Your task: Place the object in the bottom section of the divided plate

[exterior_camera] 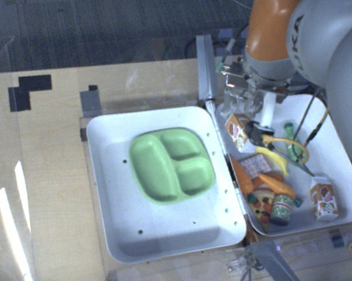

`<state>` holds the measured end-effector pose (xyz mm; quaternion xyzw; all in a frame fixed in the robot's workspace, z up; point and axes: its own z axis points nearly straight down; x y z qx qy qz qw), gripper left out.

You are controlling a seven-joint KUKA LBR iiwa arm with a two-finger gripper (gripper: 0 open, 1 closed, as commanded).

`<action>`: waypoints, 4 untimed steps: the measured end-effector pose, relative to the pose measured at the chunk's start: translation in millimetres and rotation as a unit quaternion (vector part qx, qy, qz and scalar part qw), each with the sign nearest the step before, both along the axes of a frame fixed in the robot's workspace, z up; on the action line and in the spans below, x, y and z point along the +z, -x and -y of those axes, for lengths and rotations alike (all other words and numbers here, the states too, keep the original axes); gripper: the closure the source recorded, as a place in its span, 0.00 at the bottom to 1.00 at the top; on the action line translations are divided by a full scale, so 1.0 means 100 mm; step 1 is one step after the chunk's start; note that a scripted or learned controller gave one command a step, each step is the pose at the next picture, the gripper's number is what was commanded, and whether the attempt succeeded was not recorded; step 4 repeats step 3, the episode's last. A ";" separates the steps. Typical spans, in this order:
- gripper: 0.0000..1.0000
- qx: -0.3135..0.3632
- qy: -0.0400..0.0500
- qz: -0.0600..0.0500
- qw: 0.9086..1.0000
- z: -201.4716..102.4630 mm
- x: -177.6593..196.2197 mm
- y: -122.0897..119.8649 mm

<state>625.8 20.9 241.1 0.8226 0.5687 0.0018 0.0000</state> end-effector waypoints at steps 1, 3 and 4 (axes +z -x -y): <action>1.00 0.112 0.001 0.001 0.994 -0.24 -0.15 0.09; 1.00 0.177 0.001 0.002 0.984 -0.39 0.53 0.10; 1.00 0.177 0.001 0.002 0.984 -0.39 0.53 0.10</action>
